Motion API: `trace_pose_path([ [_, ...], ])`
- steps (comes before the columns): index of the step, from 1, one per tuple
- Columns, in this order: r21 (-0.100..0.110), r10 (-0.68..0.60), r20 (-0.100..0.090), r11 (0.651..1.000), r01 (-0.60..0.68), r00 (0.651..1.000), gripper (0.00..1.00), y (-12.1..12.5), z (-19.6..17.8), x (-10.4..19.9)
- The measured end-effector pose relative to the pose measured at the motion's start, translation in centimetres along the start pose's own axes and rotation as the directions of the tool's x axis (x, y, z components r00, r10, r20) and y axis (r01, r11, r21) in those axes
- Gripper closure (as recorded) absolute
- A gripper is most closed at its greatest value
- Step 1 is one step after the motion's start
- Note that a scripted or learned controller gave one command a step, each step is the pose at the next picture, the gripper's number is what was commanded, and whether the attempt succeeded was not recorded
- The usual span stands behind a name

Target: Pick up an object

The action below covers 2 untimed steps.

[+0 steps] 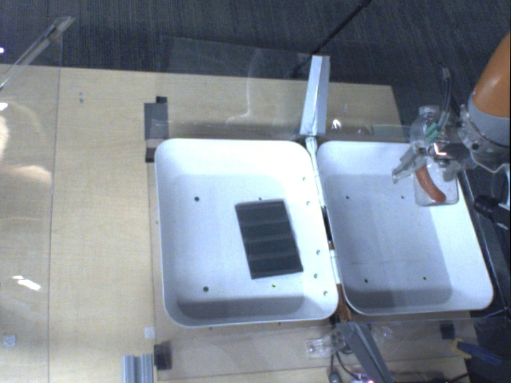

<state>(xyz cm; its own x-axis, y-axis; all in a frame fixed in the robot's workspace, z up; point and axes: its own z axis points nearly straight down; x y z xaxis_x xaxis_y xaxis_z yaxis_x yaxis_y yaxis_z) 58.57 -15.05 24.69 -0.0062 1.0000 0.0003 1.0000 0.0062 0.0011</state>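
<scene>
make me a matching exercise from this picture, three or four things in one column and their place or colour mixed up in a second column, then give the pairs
Column one:
1. dark ribbed panel
2. clear cup
3. gripper
4. metal bar

Column two:
A. upright at the far end of the gap between the two bins
B. flat on the floor of the left bin
C. above the far right corner of the right bin
D. see-through, with something orange-red inside it

Pairs: 1-B, 2-D, 3-C, 4-A
</scene>
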Motion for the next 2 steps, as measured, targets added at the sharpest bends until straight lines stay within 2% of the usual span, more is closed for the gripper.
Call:
trace_pose_path([
  [1,0.003,-0.047,0.000,0.999,0.047,0.999,0.00,2.1,7.9,-5.2],
  [2,-0.004,-0.179,0.002,0.984,0.179,0.984,0.00,4.0,15.1,-5.4],
])
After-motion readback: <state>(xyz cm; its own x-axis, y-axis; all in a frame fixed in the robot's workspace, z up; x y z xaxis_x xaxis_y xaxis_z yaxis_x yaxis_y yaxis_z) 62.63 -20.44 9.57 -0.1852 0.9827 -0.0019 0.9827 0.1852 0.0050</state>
